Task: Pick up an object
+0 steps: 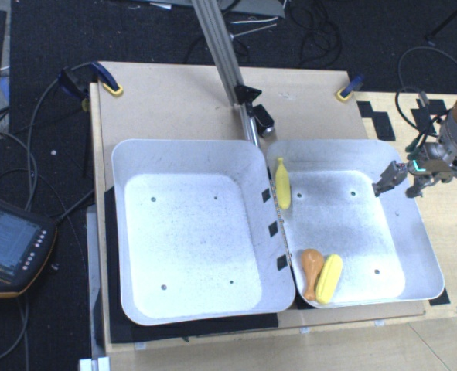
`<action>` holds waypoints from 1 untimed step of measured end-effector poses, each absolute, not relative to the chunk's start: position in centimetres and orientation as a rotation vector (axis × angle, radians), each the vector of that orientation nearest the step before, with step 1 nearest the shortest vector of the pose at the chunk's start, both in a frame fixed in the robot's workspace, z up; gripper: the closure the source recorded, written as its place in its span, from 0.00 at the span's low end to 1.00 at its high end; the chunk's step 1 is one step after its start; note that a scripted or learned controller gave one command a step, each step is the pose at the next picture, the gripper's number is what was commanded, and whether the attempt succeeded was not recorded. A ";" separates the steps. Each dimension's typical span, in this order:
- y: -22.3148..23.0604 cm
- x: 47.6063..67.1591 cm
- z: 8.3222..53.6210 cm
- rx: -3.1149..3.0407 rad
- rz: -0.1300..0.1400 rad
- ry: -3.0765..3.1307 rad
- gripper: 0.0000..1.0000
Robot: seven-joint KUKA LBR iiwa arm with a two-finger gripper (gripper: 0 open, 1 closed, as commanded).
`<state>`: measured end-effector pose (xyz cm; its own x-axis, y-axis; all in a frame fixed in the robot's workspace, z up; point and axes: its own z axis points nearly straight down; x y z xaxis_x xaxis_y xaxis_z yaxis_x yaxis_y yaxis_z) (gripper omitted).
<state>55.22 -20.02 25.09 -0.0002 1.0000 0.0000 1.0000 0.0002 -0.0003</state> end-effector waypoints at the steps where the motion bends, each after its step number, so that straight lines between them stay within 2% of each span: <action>1: -20.0 55.2 25.1 -2.221 0.000 -2.221 0.00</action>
<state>55.22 -20.02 25.09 -0.0002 1.0000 0.0001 1.0000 0.0002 -0.0004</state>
